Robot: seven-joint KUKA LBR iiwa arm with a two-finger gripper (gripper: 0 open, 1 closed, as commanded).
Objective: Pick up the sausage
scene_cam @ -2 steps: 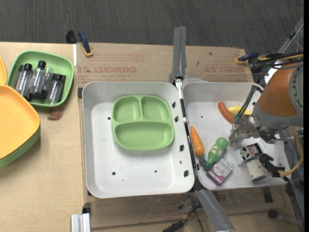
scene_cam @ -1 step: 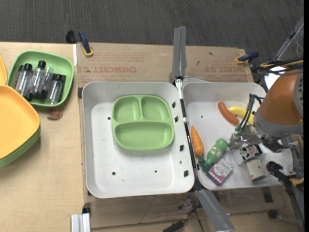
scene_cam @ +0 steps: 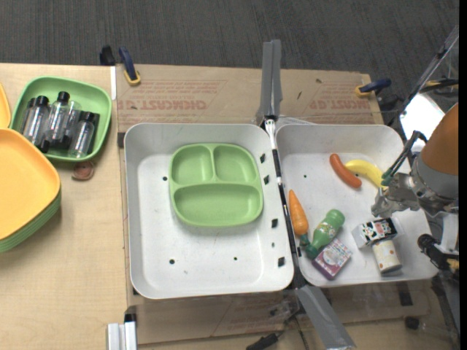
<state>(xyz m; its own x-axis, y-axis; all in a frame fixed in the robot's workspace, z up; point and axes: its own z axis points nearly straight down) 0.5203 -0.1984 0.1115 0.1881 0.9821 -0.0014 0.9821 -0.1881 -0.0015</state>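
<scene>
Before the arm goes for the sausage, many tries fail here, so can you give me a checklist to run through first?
1. Sausage in view in the right bin: ok.
2. Sausage top uncovered: ok.
3. Room around it: not ok, the banana touches its right side.
4. End effector above the sausage: not ok, it sits lower right of it, near the milk carton.
5. End effector finger state: cannot tell.

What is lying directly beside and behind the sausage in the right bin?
A banana lies against the sausage on its right side. The bin floor underneath their meeting point is covered.
</scene>
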